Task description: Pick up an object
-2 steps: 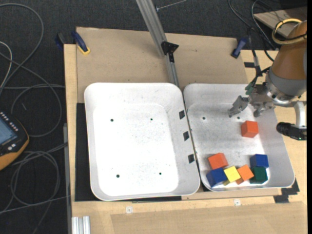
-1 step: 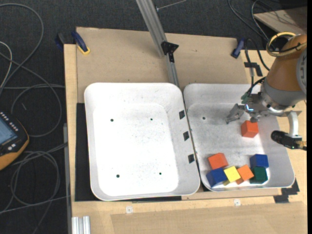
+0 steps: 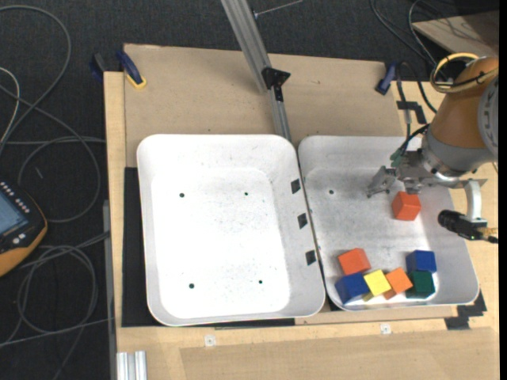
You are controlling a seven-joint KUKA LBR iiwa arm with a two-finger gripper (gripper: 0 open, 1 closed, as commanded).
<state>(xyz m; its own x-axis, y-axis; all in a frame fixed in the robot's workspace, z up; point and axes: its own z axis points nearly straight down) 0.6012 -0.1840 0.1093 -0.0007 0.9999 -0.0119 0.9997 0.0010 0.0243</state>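
Camera view finds the gripper [image 3: 406, 187] over the upper middle of the right bin [image 3: 341, 158], hanging from the grey arm [image 3: 463, 129] with its orange band that comes in from the right. An orange block [image 3: 406, 206] sits directly below the gripper's body, touching or nearly touching it; whether the block is pinched between the fingers or merely lies under them cannot be told, and how far the claw is spread is likewise hidden by the wrist. Metal linkage pieces jut out to the left of the gripper above the bin floor. Well apart from it, along the bin's near wall, lies a huddle of blocks: a second orange block [image 3: 353, 260], a blue one [image 3: 351, 288] just beneath it, a yellow block [image 3: 377, 283] beside that, a small orange piece [image 3: 399, 280], then a blue block [image 3: 421, 260] resting above a green one [image 3: 422, 283]. Left of a row of black clips on the shared rim lies the left bin [image 3: 158, 212]. A slanted metal pole [image 3: 252, 46] crosses the bench [image 3: 198, 85] above both bins.
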